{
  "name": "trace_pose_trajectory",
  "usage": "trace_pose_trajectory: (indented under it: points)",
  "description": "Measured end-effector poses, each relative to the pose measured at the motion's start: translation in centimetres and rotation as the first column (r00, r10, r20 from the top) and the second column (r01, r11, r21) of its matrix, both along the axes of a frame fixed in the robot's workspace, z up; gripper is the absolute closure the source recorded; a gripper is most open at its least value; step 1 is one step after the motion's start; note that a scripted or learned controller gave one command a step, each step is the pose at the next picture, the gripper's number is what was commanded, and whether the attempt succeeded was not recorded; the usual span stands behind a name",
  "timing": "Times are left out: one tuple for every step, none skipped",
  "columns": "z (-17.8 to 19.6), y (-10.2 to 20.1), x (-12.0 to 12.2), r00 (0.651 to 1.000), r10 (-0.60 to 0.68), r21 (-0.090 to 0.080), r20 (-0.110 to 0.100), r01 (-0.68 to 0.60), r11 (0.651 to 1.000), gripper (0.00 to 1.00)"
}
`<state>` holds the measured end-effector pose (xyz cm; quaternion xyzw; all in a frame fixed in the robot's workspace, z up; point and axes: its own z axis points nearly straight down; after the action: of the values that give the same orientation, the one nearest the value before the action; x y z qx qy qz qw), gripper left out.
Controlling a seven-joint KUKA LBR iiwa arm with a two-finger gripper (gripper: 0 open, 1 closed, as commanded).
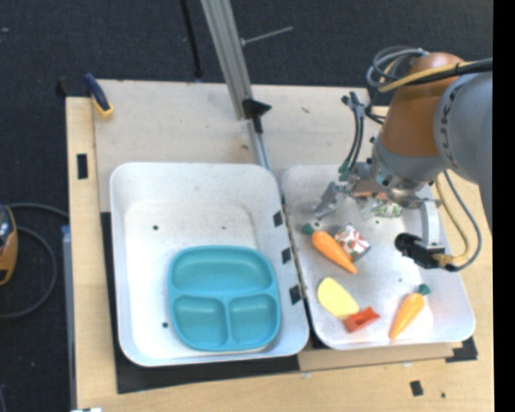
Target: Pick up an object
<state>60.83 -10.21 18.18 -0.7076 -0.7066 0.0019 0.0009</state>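
- two carrots lie in the right bin [459,312]: one carrot [335,251] near the bin's middle, its green end pointing to 10 o'clock, and a second carrot [407,313] at the bin's 5 o'clock corner, its green end up toward 1 o'clock.
- a small red-and-white crumpled piece [354,241] touches the first carrot at its 2 o'clock side.
- a yellow piece [336,298] lies at 6 o'clock from the first carrot, with a red block [361,319] just beside it at its 4 o'clock.
- the tool [358,192] sits over the bin's 12 o'clock part, above the first carrot and apart from it; whether it is apart or together, i cannot tell.
- the arm [429,118] comes in from 2 o'clock, grey with an orange band, cables looped round it.
- the left bin [154,187] holds a teal tray [225,297] with three compartments, set at the bin's 5 o'clock part.
- both bins rest on the bench [163,118]; a metal post [227,45] rises from its 12 o'clock edge.
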Motion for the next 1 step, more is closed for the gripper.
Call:
trace_pose_trajectory:
  points:
    - [-4.68,-0.69,-0.72,1.000,-0.001,0.000,0.001,0.001,1.000,0.00]
